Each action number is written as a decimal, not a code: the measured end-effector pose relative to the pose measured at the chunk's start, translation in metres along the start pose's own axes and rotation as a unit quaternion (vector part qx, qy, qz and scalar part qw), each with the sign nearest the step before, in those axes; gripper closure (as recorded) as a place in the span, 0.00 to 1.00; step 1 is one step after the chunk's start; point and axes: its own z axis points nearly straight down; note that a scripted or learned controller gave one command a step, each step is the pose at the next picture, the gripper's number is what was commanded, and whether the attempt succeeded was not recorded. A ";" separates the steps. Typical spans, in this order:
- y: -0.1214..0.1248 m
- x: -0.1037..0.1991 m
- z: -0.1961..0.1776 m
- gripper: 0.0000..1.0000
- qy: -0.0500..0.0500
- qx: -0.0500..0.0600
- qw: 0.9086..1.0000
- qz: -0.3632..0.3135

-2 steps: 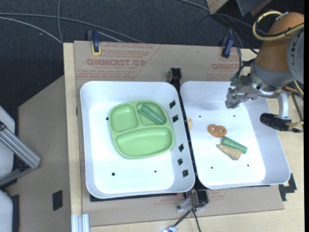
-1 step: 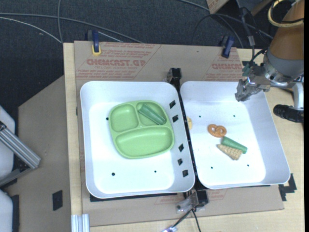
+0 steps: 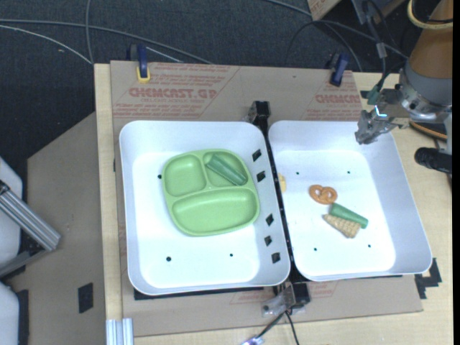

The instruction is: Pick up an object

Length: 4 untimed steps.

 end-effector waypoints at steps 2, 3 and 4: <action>-0.008 0.126 0.003 1.00 0.002 0.003 1.000 -0.003; -0.003 0.176 -0.002 1.00 0.001 0.002 1.000 -0.002; -0.015 0.226 0.006 1.00 0.002 0.004 1.000 -0.002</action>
